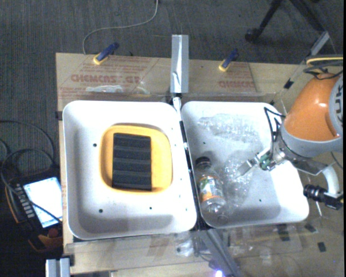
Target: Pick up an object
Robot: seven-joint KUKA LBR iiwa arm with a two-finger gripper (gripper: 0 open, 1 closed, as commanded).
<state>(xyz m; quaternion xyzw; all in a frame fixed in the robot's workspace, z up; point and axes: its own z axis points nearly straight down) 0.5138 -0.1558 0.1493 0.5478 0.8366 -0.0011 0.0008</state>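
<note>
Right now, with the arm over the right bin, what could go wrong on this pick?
1. The gripper sits among crumpled clear plastic, which may well slip or tear free.
2. The plastic reaches the bottle, so a pull could drag or roll it.
3. The bottle lies close to the right bin's left wall, leaving little room for a grasp there.

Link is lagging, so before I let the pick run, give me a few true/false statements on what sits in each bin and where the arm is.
1. The yellow tray with a black ridged insert lies in the left bin. True.
2. The plastic bottle lies in the left bin. False: it lies in the right bin, near the dividing wall.
3. Crumpled clear plastic lies in the right bin. True.
4. The arm hangs over the left bin. False: it is over the right bin's right side.
</note>
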